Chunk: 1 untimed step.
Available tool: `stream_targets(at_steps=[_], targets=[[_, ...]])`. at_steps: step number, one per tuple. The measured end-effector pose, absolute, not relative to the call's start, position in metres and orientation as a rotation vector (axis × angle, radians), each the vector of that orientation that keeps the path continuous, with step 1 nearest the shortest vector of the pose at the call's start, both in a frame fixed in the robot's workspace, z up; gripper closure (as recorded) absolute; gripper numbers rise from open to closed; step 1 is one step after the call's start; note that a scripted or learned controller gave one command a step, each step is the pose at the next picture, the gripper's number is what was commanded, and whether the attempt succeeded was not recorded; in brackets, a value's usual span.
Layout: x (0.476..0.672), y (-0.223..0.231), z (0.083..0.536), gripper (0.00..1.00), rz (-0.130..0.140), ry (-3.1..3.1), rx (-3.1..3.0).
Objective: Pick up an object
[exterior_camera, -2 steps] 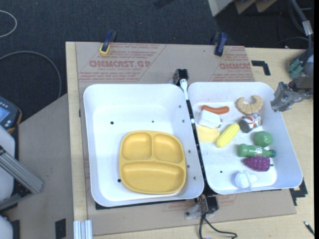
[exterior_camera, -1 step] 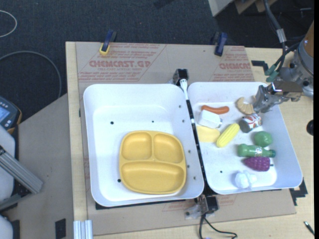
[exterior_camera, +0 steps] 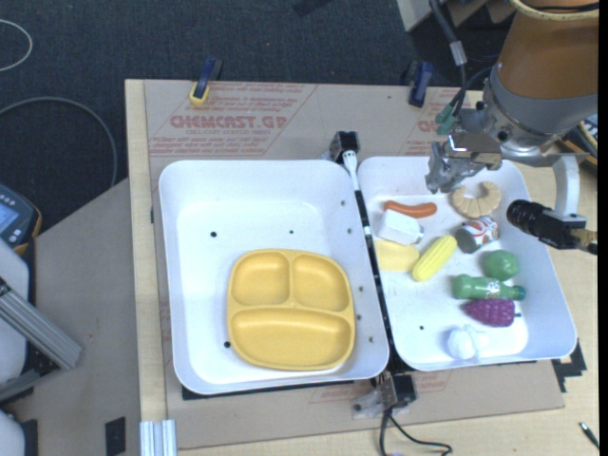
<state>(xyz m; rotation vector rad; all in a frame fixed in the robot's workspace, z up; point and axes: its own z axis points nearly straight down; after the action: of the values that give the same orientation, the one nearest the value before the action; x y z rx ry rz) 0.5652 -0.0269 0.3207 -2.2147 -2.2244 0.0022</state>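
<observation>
Two white bins side by side on the bench. Left bin point(exterior_camera: 190, 217): a yellow divided plate point(exterior_camera: 290, 309), three compartments, lying toward the near side. Right bin point(exterior_camera: 541, 335): a scatter of toy food. From the far end — an orange hot dog point(exterior_camera: 409, 209), a tan croissant point(exterior_camera: 476, 199), a white block point(exterior_camera: 400, 226), a yellow cheese wedge point(exterior_camera: 393, 254), a corn cob point(exterior_camera: 434, 257) lying slantwise just beside the wedge. Further right: a small can with red label point(exterior_camera: 478, 232), a green pepper-like piece point(exterior_camera: 501, 263), a green bottle point(exterior_camera: 486, 288) on its side, a purple grape bunch point(exterior_camera: 492, 312) touching it on the near side, a white rounded object point(exterior_camera: 462, 343) nearest the front rim.

Gripper point(exterior_camera: 446, 180) poised over the far end of the right bin, between hot dog and croissant, close above both. Finger spread: cannot tell — tips small, dark, merged against the bin. Nothing seen clamped between them. All objects lying in the bin.
</observation>
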Motion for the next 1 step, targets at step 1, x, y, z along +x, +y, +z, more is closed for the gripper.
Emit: stream_targets(at_steps=[1], targets=[[0.475, -0.0119, 0.3142, 1.0, 0.007, -2.217, -2.215]])
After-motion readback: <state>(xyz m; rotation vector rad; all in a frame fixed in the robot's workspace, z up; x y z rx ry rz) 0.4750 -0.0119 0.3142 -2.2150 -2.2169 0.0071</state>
